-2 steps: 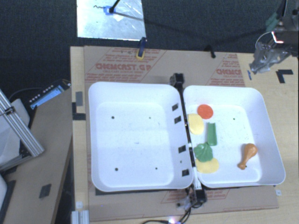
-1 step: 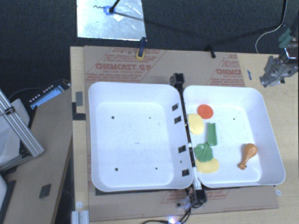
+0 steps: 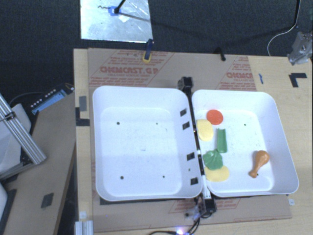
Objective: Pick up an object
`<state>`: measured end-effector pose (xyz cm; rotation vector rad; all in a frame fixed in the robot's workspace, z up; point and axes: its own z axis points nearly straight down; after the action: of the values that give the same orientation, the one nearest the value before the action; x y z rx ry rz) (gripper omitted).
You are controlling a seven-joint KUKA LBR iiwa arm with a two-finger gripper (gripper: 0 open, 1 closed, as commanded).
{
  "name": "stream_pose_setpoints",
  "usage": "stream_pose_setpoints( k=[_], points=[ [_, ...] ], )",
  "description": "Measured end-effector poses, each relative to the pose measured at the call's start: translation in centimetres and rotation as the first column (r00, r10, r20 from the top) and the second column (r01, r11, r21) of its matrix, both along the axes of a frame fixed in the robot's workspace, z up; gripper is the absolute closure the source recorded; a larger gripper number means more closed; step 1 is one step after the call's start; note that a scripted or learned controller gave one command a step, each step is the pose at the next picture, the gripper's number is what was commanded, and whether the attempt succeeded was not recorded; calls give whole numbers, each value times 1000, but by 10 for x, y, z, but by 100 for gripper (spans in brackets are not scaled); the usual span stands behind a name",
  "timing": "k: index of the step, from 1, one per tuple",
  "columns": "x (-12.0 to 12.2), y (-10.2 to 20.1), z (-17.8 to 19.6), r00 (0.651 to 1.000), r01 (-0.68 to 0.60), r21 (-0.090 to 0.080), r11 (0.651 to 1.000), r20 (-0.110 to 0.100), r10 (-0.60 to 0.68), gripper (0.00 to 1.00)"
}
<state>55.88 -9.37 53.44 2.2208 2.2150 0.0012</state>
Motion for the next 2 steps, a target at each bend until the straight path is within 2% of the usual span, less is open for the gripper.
stream_pose_setpoints(
  k=[1,2],
  points=[
    [-75,13,2,1000,-7,4,1000,0,7,100],
    [-29,-36,1,1000,-1,1,1000,0,1,100]
  ],
)
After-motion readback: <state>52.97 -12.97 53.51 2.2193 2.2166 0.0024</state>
